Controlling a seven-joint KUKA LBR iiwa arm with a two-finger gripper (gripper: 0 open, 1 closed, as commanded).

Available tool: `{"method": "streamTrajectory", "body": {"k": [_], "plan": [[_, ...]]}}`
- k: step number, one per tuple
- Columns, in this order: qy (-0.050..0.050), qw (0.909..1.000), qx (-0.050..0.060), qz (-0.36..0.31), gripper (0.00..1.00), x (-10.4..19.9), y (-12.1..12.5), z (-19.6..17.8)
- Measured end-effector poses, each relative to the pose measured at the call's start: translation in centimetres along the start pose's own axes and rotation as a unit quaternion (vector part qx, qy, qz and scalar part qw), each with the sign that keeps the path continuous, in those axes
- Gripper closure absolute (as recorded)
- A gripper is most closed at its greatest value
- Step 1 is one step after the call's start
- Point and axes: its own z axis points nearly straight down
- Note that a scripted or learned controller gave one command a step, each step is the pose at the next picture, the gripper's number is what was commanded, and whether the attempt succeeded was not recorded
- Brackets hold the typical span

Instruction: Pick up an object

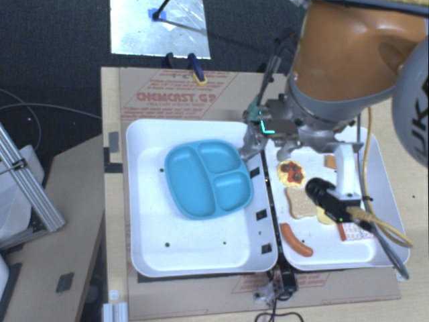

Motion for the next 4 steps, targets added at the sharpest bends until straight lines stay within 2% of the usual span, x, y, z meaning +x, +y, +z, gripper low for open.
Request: {"method": "streamTrajectory", "body": {"k": [1,2,3,4], "plan": [[0.0,1.0,-0.002,-0.002,1.0,0.0,0.1,-1.1],[0.001,1.0,-0.003,-0.006,1.0,0.0,0.2,-2.2],[-0.001,1.0,0.005,-0.002,1.0,3.8,-0.1,7.3],[0.0,1.0,0.005,0.002,1.0,2.4,-0.2,30.9]]}}
